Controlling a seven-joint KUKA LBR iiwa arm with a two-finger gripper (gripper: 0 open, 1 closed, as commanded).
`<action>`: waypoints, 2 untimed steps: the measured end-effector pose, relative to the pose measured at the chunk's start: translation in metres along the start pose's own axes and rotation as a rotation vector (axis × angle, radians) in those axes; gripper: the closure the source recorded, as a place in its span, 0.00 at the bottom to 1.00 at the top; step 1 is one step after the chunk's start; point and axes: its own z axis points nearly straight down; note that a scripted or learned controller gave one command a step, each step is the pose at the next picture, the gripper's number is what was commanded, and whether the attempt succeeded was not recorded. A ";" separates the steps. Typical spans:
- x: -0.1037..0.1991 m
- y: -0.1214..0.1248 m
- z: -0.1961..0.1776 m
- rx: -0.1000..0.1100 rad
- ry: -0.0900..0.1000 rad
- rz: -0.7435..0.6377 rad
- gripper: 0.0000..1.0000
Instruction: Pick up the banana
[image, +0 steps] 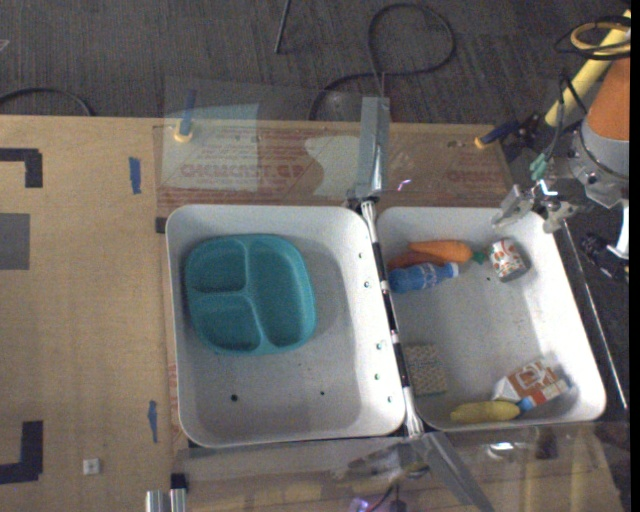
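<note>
Yellow banana lies at the lower edge of the right bin, beside a small carton — well apart from the claw (fingers spread, gripping nothing), hovering at upper right.

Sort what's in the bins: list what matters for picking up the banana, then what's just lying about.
For the job:
- yellow banana, right bin's near edge
- arm's claw, above that bin's far right corner

Lying about:
- teal divided plastic plate, left bin
- orange carrot
- blue bottle
- small can
- red-and-white carton
- speckled sponge
</note>
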 end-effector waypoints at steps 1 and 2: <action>0.003 0.028 0.029 -0.005 -0.003 -0.223 0.00; -0.032 0.024 0.121 -0.005 0.003 -0.203 0.00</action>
